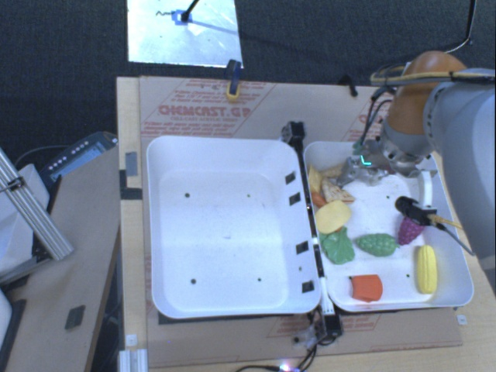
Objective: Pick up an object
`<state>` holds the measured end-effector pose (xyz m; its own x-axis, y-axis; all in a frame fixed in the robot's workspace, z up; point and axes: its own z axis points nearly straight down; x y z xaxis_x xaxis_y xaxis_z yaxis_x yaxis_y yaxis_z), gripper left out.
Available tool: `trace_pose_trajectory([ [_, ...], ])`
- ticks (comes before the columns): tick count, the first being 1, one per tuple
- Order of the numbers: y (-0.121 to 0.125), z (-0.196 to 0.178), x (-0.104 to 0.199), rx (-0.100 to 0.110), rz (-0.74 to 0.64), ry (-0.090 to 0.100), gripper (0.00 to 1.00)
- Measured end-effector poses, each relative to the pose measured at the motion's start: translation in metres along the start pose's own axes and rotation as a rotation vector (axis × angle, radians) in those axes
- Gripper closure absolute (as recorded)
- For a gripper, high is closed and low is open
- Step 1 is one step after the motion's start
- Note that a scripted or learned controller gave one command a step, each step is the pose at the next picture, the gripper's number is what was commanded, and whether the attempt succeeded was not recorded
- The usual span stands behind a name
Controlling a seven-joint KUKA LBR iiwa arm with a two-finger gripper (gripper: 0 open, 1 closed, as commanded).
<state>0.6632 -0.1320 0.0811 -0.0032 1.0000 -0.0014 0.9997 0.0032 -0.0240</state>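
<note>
- Camera view: the gripper (358, 169) hangs low over the far-left corner of the right bin (457, 285), just above a heap of pale food pieces (332, 186) against that bin's left wall.
- The heap lies directly under and slightly nearer than the gripper; the yellow piece (332, 215) lies just beyond it toward the near edge.
- Whether the gripper is released or clenched I cannot tell; the wrist hides that.
</note>
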Motion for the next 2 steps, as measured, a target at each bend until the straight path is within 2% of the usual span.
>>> trace_pose_trajectory([
  [1, 0.002, -0.012, 0.002, -0.006, -0.002, 0.004, 1.00],
  [2, 0.002, -0.266, 0.057, -0.047, -0.006, 0.000, 1.00],
])
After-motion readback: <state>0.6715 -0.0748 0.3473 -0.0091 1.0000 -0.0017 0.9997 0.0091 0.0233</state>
